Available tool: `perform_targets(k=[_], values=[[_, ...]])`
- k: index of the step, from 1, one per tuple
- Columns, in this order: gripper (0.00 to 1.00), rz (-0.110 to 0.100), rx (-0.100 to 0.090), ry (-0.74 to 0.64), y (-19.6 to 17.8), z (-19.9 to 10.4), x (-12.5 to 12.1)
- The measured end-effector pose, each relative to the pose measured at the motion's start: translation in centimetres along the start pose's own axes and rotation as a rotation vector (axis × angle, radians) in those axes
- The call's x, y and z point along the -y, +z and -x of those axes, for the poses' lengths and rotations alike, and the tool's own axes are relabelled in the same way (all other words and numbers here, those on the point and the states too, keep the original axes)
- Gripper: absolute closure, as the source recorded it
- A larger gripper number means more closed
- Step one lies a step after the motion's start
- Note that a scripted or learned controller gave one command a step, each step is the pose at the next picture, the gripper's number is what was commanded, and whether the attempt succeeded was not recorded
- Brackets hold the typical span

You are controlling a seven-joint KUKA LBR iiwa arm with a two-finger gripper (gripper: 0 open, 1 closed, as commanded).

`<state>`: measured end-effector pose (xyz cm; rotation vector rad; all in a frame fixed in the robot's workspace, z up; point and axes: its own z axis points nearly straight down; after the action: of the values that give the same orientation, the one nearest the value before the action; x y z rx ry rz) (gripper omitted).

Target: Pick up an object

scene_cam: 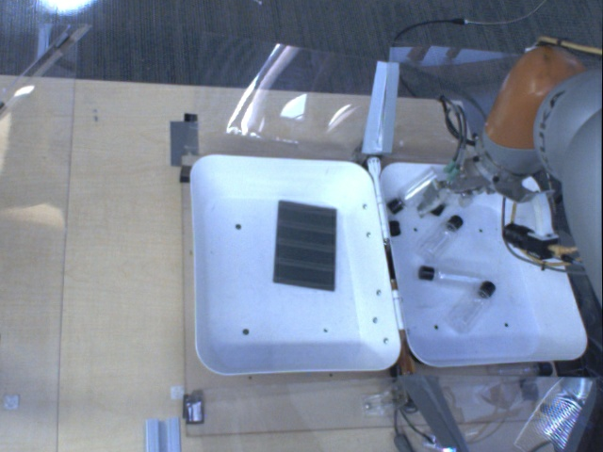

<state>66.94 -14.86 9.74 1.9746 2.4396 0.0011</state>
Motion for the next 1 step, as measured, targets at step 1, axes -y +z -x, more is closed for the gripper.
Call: perform_targets(k=[1], values=[[1.0,0.004,0.003,-0.006,-1.28,-0.07,-0.21]])
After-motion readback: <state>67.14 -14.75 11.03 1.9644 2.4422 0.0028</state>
